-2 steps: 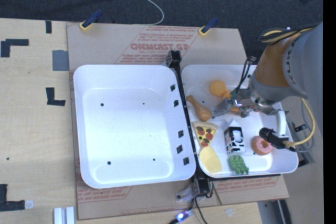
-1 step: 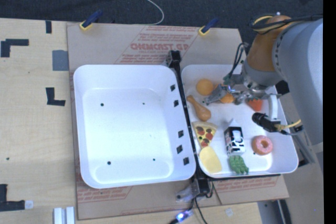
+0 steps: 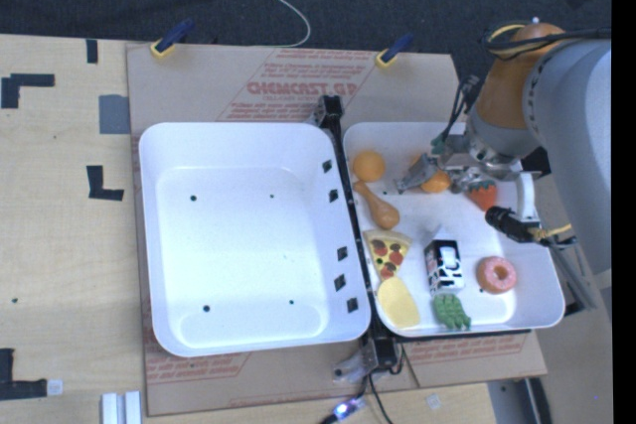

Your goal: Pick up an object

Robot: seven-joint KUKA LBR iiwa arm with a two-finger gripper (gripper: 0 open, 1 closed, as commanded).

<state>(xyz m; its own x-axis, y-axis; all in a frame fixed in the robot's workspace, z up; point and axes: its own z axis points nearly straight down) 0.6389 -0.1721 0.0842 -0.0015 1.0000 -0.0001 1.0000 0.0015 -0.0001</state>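
My gripper point(image 3: 425, 176) hangs low over the upper part of the right bin point(image 3: 527, 313). A small orange object point(image 3: 435, 182) lies right under it, partly hidden by it. An orange ball point(image 3: 369, 164) and a tan drumstick-shaped piece point(image 3: 377, 205) lie just left of the gripper. A red piece point(image 3: 484, 196) peeks out to its right. Further toward the front of the bin are a pizza slice point(image 3: 388, 251), a yellow piece point(image 3: 397, 302), a black-and-white can point(image 3: 444, 265), a green broccoli point(image 3: 452, 312) and a pink donut point(image 3: 496, 274).
The left bin point(image 3: 159, 213) sits beside the right one, with a black divider point(image 3: 343, 204) where their rims meet. The grey arm with its orange band point(image 3: 517, 74) comes in over the right bin's far right corner. A cable point(image 3: 527, 225) hangs near the donut.
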